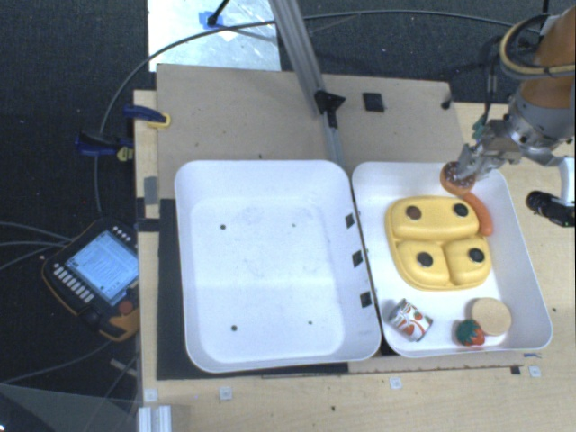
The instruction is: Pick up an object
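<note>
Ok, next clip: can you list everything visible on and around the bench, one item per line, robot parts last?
left bin: 1, white, left half of the bench
right bin: 1, white, right half of the bench, beside the left bin
yellow tray: 1, yellow with dark spots, middle of the right bin
orange object: 1, orange, far edge of the right bin, under the gripper
small can: 1, white and red, near edge of the right bin, on its side
round tan object: 1, tan, near right corner of the right bin
red and green object: 1, beside the round tan object
pendant: 1, lit screen, on the floor left of the bench
clamps: 2, blue and yellow, bench's left edge
gripper: 1, grey, at the orange object; grasp unclear
</note>
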Robot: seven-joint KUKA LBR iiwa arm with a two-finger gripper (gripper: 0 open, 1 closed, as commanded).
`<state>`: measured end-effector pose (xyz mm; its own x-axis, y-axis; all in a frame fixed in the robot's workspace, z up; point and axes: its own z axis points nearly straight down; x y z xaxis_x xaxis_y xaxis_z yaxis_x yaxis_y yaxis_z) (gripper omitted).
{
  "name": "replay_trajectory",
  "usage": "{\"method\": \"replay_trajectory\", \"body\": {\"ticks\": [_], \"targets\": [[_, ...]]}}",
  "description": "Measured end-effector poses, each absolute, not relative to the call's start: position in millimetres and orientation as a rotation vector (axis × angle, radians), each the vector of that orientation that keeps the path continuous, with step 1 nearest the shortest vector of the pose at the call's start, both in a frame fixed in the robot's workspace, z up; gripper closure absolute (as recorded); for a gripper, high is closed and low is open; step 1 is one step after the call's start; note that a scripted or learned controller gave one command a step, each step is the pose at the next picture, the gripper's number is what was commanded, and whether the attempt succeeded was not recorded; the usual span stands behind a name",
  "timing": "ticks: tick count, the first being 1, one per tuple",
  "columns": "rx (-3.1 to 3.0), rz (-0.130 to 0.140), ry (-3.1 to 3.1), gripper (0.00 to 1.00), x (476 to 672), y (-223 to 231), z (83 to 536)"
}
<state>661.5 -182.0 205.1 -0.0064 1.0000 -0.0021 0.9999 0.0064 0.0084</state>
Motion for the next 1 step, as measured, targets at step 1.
{"method": "replay_trajectory", "body": {"ticks": [1], "targets": [[2.211, 0.005, 2.225, 1.0, 662.9, -182.0, 226.7]]}}
